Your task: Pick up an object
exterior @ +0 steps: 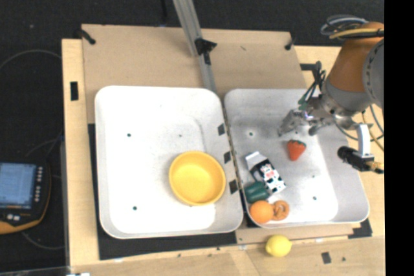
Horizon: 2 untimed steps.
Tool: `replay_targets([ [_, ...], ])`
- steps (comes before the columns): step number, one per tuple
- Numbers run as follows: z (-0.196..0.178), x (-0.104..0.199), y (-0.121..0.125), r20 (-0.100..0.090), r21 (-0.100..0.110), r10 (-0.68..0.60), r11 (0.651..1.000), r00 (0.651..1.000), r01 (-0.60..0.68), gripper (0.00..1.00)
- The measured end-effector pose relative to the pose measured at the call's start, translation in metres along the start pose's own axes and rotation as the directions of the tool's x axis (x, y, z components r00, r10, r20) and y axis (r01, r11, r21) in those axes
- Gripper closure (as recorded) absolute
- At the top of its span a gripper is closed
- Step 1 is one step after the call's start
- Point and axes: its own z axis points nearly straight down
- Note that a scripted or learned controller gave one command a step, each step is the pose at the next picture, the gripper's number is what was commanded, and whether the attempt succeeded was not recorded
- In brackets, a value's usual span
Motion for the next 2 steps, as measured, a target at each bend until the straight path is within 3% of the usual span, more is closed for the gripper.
replay_targets([
  [1,0.021,-0.001,0.000,0.000,-0.001,0.001,1.000,1.000,-0.001,0.00],
  [2,0.008,-0.002,0.001,0.001,-0.007,0.001,1.000,1.000,-0.001,1.00],
])
